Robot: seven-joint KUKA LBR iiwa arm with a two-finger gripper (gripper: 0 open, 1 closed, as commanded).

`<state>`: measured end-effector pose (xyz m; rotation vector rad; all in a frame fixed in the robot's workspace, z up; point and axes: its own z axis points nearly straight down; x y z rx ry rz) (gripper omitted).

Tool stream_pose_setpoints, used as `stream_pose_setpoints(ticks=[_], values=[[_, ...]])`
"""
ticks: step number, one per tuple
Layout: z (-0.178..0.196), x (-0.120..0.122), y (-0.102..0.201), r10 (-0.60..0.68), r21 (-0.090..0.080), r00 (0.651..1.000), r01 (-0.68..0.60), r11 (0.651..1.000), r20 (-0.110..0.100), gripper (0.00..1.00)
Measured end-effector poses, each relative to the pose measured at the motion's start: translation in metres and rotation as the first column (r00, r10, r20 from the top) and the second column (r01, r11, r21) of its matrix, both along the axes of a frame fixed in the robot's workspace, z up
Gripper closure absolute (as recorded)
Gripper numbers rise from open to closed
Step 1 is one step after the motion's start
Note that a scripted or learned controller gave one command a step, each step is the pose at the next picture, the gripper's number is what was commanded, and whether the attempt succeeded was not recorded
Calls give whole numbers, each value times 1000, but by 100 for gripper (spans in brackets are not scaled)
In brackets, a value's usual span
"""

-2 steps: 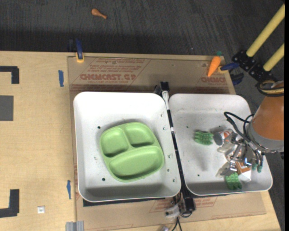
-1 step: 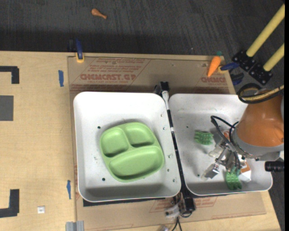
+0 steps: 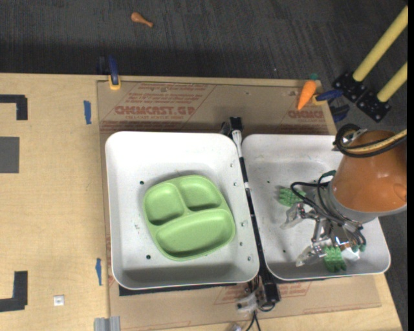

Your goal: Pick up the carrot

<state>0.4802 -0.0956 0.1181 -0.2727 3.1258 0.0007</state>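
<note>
An orange carrot-shaped piece [image 3: 306, 94] with a green tip lies on the cardboard just behind the right bin's [image 3: 272, 152] far edge, outside it. My gripper [image 3: 299, 236] hangs low over the floor of the right bin, well in front of that piece. Its fingers stand open, with only white bin floor between them. A small green leafy piece [image 3: 285, 194] lies just behind the gripper and another green piece [image 3: 335, 259] sits by its right side. The arm's orange band [image 3: 372, 178] hides the bin's right part.
The left bin [image 3: 126, 194] holds a green divided plate [image 3: 188, 216]. A black bar [image 3: 244, 187] runs between the bins. A small orange object [image 3: 141, 19] lies on the dark floor far back. Yellow-handled tools [image 3: 381, 48] and a blue clamp [image 3: 327, 96] sit back right.
</note>
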Motion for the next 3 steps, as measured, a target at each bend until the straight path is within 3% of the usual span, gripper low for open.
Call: stream_pose_setpoints(ticks=[1,2,3], values=[[10,1,1,-2,1,1000,2,1000,5,100],[135,20,-41,189,-2,982,-189,982,2,100],[145,21,-40,187,-2,982,-187,982,8,100]])
